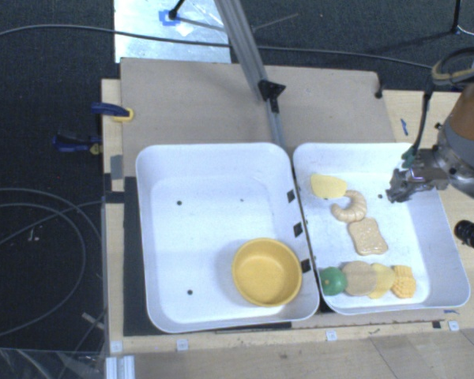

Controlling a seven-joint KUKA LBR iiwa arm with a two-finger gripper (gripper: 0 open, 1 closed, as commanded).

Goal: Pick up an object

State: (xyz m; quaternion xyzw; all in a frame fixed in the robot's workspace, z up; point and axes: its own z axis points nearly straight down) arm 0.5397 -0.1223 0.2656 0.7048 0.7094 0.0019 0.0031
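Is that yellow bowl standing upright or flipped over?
Upright: the yellow bowl in the left bin shows its open hollow and rim facing up.

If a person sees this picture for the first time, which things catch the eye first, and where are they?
The yellow bowl stands out most, sitting in the near right corner of the left bin. Next comes the cluster of small food-like pieces in the right bin, among them a green piece at its near left corner. The gripper hangs over that bin's right side.
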